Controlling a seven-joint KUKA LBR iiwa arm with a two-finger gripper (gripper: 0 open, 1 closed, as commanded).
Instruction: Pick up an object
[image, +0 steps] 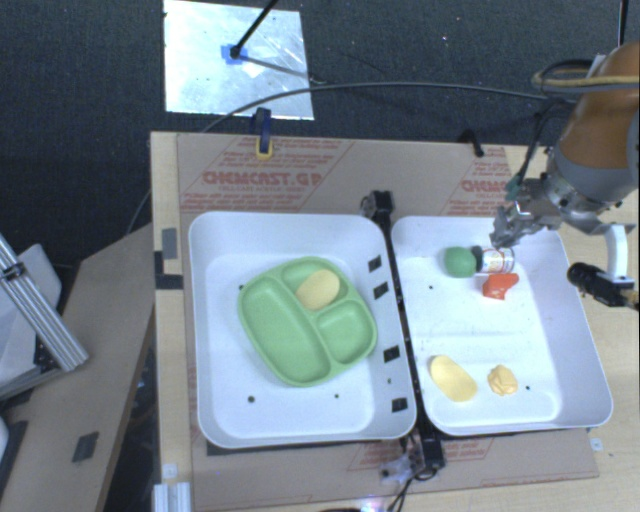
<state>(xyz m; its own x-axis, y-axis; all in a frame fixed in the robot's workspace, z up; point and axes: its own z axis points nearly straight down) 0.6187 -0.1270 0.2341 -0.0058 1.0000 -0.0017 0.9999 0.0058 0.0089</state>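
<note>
Single fixed camera, high above bench (300, 170), looking down at a slant (far edge uppermost). Both white bins (290, 235) framed whole; arm (600, 140) enters from right.

Green ball (459, 261), perhaps touching small can (497, 262), orange piece (500, 286) just below

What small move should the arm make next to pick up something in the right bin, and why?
Probably a short descent straight down. The gripper hovers at the far side of the right bin, just above the small white cylinder lying between the green ball and the red piece. Nothing is visibly held yet.
</note>
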